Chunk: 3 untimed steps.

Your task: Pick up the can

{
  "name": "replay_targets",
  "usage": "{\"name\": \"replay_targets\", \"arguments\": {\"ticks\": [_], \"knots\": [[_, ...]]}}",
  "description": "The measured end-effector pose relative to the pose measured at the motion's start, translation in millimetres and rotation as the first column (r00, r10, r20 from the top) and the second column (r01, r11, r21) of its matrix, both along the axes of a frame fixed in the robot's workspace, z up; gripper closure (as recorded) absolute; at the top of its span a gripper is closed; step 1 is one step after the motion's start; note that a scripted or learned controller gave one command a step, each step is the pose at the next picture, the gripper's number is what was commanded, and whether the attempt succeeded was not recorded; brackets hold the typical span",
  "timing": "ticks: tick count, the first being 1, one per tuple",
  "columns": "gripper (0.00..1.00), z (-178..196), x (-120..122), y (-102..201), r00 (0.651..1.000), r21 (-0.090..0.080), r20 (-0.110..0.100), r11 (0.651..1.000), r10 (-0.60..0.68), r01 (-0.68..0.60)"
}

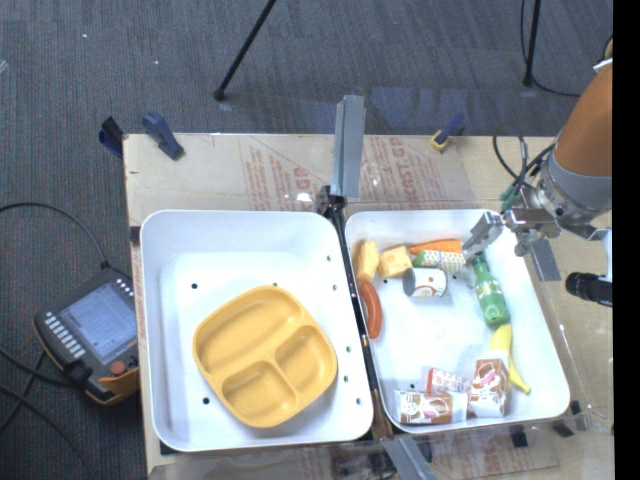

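The can point(425, 282) is small and white with a printed label. It lies on its side near the middle of the right bin point(555, 363). My gripper point(509, 265) hangs over the bin's upper right part, to the right of the can and apart from it. Its two grey fingers are spread open, with nothing held between them. A green bottle point(489, 293) lies under the gap between the fingers.
Around the can lie yellow food pieces point(395, 261), a carrot point(435, 247), a sausage point(373, 308), a banana point(510, 356) and snack packets point(430, 406). The left bin point(165, 268) holds a yellow divided plate point(265, 356). A grey post point(348, 153) stands behind the bins.
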<state>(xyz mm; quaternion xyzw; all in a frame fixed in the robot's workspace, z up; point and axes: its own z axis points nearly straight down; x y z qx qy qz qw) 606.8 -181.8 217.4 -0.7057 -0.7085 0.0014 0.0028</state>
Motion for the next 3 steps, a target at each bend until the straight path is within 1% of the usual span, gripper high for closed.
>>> {"name": "replay_targets", "arguments": {"ticks": [1,2,3], "knots": [[0.00,-106,24,40,1.000,-0.001,0.002,1.000,0.022,-0.022],[0.00,-67,-29,79,0.999,0.000,-0.001,0.999,-0.051,0.051],[0.00,-133,-123,79,0.976,-0.005,0.000,0.976,-0.216,0.216]]}}
